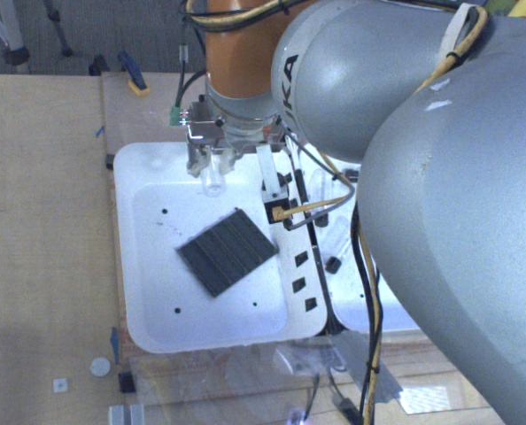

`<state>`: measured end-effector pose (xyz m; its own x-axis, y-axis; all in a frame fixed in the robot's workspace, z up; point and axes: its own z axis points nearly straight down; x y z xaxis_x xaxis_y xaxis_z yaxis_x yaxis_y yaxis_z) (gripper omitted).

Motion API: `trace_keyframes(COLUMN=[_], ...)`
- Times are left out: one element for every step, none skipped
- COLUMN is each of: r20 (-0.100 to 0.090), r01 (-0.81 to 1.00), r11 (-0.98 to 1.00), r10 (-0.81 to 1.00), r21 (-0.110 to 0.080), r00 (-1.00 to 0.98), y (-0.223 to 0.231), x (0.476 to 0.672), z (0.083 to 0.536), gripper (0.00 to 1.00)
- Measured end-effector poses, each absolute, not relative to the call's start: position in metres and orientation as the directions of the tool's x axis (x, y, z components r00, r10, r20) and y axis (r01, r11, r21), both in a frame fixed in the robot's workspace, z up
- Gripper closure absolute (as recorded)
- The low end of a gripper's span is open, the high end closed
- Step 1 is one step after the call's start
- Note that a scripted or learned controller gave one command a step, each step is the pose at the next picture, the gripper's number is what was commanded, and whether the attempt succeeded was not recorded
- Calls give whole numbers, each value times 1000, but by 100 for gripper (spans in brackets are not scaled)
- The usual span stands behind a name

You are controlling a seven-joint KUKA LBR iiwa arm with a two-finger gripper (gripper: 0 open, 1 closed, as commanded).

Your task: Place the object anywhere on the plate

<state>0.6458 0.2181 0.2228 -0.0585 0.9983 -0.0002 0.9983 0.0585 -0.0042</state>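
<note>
A dark grey, ribbed square plate (228,251) lies tilted like a diamond in the middle of the left white bin (126,237). My gripper (212,173) hangs below the orange wrist band over the bin's far edge, a short way above and beyond the plate's far corner. Its tip looks pale and glassy against the white bin floor. I cannot make out any object held at the tip, and nothing rests on the plate.
The grey arm covers most of the right bin (344,277) and the right half of the view. Cables (309,206) and a black-slotted strip run along the divider between the bins. A blue clamp (136,81) and a small round disc (99,367) sit on the wooden bench.
</note>
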Motion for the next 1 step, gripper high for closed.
trace_keyframes(r20=[0], r01=[997], r11=[74], r10=[997], r21=[1], r00=[-74], y=[220], x=[666], z=[262], gripper=[100])
